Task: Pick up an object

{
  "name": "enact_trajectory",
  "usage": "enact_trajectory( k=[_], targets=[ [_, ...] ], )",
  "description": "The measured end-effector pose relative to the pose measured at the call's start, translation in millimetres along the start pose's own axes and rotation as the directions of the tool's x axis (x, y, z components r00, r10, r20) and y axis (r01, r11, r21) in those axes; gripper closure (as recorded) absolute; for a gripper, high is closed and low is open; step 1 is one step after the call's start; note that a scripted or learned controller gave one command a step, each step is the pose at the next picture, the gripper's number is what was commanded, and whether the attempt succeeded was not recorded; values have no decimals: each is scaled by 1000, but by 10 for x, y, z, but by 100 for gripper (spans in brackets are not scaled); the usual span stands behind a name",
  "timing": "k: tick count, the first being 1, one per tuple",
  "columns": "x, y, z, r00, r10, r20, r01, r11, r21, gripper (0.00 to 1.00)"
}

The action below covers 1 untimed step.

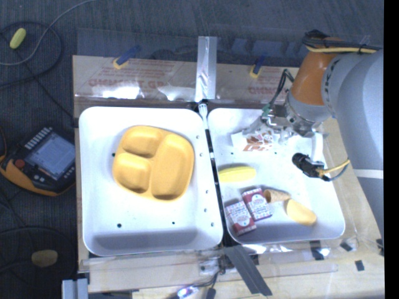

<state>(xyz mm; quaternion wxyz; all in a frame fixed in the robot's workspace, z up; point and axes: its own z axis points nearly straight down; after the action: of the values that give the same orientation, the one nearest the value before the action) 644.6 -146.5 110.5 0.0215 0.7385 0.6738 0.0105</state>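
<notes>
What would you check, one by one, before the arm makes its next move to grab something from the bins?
1. Gripper is over the right bin: ok.
2. Something lies under it: ok, a white and red packet.
3. Fingers set to grasp: cannot tell, too blurred.
4. Nothing held yet: cannot tell.
5. Other targets within the right bin: ok, yellow block, two red packets, yellow wedge.
6. Yellow divided tray lies flat in the left bin: ok.

No text can be read. The 2 red packets [248, 208] near the front of the right bin [333, 220] and the red-and-white wrapper [254, 142] farther back carry print too blurred to make out.
</notes>
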Motion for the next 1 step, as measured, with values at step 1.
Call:
enact_trajectory(
  k=[1],
  targets=[
    [15,62,5,1000,-6,-3,6,1000,6,0]
  ],
)
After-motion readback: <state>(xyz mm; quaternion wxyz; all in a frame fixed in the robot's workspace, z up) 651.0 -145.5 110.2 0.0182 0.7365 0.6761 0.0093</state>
